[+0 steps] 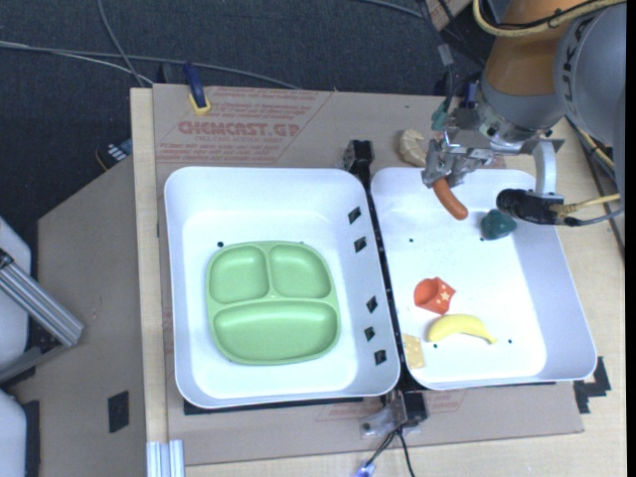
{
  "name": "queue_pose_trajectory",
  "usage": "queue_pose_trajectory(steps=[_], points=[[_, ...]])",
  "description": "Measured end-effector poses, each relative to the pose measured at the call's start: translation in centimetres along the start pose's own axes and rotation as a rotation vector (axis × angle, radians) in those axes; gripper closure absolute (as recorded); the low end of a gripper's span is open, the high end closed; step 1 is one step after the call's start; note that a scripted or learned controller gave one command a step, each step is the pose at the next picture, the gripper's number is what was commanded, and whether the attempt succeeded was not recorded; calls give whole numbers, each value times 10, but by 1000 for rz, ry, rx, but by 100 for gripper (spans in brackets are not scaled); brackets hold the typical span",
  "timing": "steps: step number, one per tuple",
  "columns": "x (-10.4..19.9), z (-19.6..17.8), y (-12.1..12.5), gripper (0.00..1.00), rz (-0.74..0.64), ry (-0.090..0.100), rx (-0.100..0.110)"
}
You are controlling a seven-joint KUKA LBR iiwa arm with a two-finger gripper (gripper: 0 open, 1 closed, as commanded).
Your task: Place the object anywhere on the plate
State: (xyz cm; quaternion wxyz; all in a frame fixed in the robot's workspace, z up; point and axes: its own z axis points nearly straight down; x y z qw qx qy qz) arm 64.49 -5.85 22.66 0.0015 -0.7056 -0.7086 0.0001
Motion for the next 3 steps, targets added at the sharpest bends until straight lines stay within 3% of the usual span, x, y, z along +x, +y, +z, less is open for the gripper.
queue_pose_trajectory(steps=[3], points=[[171,1,-51,100,-3,1,2]])
